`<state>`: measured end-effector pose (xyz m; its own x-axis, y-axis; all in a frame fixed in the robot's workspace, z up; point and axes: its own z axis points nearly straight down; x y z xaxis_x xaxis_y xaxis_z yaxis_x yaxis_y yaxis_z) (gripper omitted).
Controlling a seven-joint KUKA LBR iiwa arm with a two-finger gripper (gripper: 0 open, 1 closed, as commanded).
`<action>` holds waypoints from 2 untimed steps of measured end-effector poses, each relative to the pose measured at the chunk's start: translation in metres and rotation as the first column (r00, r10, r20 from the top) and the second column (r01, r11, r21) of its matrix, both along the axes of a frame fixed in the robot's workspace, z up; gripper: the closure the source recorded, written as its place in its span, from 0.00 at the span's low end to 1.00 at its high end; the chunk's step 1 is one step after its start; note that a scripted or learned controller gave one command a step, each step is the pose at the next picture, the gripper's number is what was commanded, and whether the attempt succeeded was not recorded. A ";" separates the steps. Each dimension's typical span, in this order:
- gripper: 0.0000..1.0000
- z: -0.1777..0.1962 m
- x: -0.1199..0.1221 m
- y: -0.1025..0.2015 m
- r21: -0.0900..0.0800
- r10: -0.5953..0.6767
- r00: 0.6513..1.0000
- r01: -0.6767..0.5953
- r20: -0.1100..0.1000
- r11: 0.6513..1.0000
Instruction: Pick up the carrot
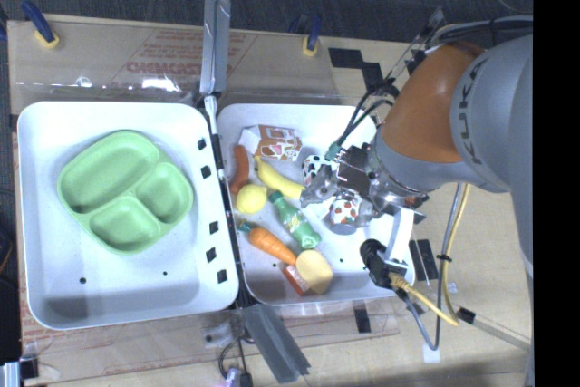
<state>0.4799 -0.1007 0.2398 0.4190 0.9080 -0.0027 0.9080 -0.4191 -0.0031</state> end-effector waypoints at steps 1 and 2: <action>0.00 -0.103 -0.005 0.010 0.006 0.305 0.952 -0.305 -0.004 0.952; 0.00 -0.151 0.007 0.010 0.007 0.442 0.897 -0.442 -0.002 0.897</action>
